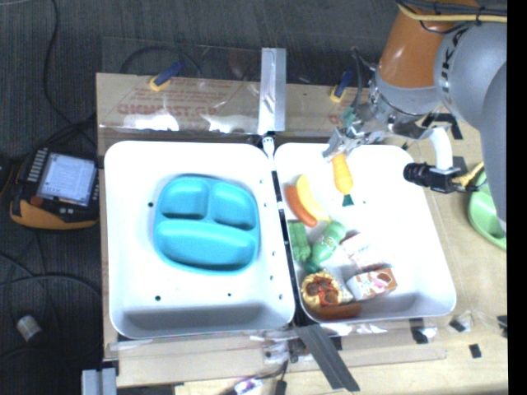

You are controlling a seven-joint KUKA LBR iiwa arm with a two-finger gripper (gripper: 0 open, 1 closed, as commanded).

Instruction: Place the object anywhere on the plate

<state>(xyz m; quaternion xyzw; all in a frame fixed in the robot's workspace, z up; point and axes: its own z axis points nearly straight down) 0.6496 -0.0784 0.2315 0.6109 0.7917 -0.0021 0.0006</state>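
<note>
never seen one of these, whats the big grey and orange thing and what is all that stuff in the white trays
The grey and orange thing is a robot arm, reaching in from the right. The single camera sits above the bench and looks down at a slant. At the arm's tip is a gripper with two fingers, and a yellow-orange toy carrot hangs from them over the right bin. That bin also holds toy food: a banana-like piece, green pieces, and small packets near the front. The left bin holds a blue divided plate, where the carrot is meant to go.
</note>
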